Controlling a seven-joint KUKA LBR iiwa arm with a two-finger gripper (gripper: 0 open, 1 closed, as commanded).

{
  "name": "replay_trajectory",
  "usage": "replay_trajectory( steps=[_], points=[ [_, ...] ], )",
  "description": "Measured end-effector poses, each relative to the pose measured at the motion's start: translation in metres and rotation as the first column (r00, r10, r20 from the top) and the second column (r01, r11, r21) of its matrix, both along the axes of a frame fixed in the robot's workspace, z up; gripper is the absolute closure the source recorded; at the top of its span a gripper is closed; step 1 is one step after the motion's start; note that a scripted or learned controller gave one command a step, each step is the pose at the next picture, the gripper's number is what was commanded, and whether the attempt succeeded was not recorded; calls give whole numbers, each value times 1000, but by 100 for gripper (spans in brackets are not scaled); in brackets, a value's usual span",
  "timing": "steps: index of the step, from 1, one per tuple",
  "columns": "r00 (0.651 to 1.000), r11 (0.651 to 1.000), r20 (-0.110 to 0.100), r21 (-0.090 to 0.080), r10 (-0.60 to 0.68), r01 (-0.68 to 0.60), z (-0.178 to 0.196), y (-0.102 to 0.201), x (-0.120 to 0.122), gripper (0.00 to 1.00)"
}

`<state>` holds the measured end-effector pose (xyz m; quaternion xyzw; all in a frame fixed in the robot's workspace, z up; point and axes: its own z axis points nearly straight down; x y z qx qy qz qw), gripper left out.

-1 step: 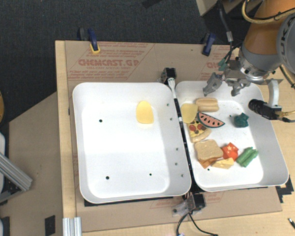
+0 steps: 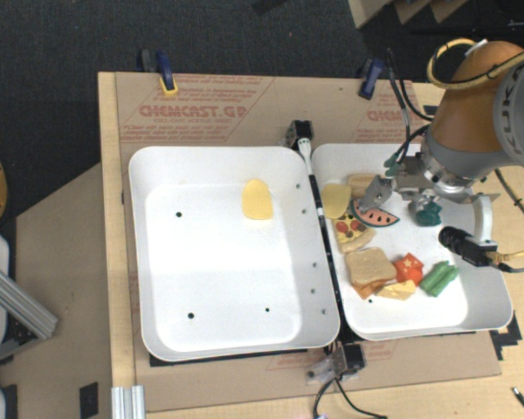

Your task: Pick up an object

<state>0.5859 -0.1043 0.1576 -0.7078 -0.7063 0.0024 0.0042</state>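
Bench [image 2: 113, 234] is brown board, with red print along its far edge reading roughly "CHEMCAST GP", repeated partly behind the arm. 2 clamps on that edge: one blue and yellow [image 2: 164, 71], one blue [image 2: 370, 78].

2 white bins side by side, touching along the centre seam. Left bin [image 2: 201, 312] holds 1 item, a pale yellow piece [image 2: 257, 199] near its far wall, well apart from every rim; rest of that floor is bare white with plenty of room.

Right bin [image 2: 472, 308] is crowded. Arm [image 2: 480, 103] comes in from the right, orange band above the wrist, and covers the bin's far right corner. Gripper [image 2: 393, 190] sits low over the far half, beside a watermelon slice [image 2: 376, 215] and a teal piece [image 2: 427, 212]; can't tell whether the fingers are wide or closed, nothing visibly between them.

Other contents: yellow disc [image 2: 335, 201] by the seam, pizza slice [image 2: 350, 231], bread slice [image 2: 371, 269], red piece [image 2: 409, 266], green piece [image 2: 438, 278], cheese wedge [image 2: 400, 291]. These lie touching or just beside each other mid-bin. Near right corner is open floor.
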Motion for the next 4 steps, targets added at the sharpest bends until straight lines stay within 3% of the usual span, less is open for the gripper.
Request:
replay_trajectory(
  steps=[1, 2, 4],
  points=[
    [1000, 1000, 5, -2, 0, 0, -20, -22, 2, 0],
    [1000, 1000, 19, -5, 7, -6, -73, -29, 85, 0],
    [1000, 1000, 7, -2, 4, -4, -72, 14, 80, 0]
  ],
)
